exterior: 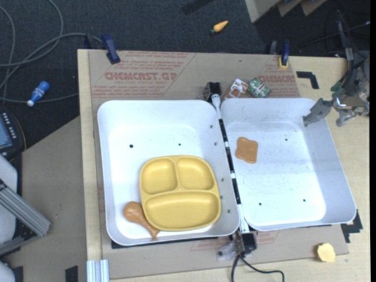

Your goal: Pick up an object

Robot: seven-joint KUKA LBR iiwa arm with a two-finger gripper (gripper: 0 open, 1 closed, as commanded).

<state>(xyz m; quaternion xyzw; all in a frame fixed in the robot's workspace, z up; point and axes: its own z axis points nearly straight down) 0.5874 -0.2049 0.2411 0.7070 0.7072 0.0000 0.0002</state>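
The gripper [329, 111] hovers at the right bin's [329, 181] far right rim — fingers apart, nothing between them — well apart from the brown toast piece [247, 150].

Right bin [329, 175]: mostly bare floor, with only a flat brown toast-like piece [247, 150] near its left wall, so open room across centre, front and right. Left bin [117, 128]: front half taken up by a yellow divided plate [179, 192], with a brown drumstick toy [140, 216] touching its front-left edge; bare room along the back and left. Raised seam with black clips between the bins. Small packets [249, 88] on the surface behind the right bin. Pincer [329, 113] over the right bin's back-right rim.
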